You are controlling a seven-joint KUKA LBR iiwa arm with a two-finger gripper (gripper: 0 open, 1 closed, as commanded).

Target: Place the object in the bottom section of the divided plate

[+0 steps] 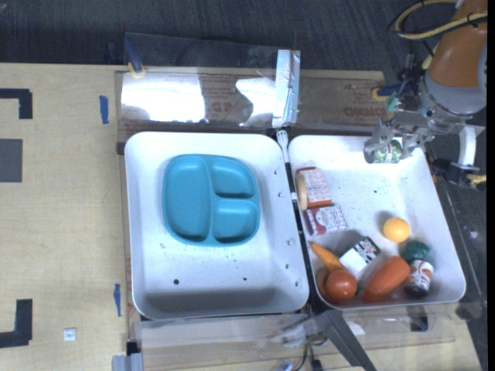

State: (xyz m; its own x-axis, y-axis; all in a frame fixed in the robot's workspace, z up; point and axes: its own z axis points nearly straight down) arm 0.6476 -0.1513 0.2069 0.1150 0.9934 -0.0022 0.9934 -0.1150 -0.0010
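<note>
**No object taken yet; gripper over the right bin's far corner**

The task names no particular object, and the candidates all lie in the right bin (441, 199). Two red-and-white cartons (313, 185) sit along its left wall. A yellow ball (396, 229) lies alone toward the right wall. Crowded into the near edge are a tomato (340, 284), a large carrot (389, 277), a black-and-white box (360, 253), a green piece (416, 250) and a small bottle (420, 278).

All look like toy food, so probably light, stiff and smooth-skinned. The ball would likely roll or squirt out of a pinch. The cartons offer flat opposed faces and open space around them, so across a carton's narrow sides seems the safest hold. The near-edge pile is packed tight, leaving little room to reach between pieces.

The divided plate (189, 199), teal, rests in the middle of the left bin (147, 269), one large section beside two smaller ones.

The gripper (387, 150) hangs over the right bin's far right corner, well apart from every object. Whether it is spread or closed I cannot tell; a greenish glint there is too blurred to read.
</note>
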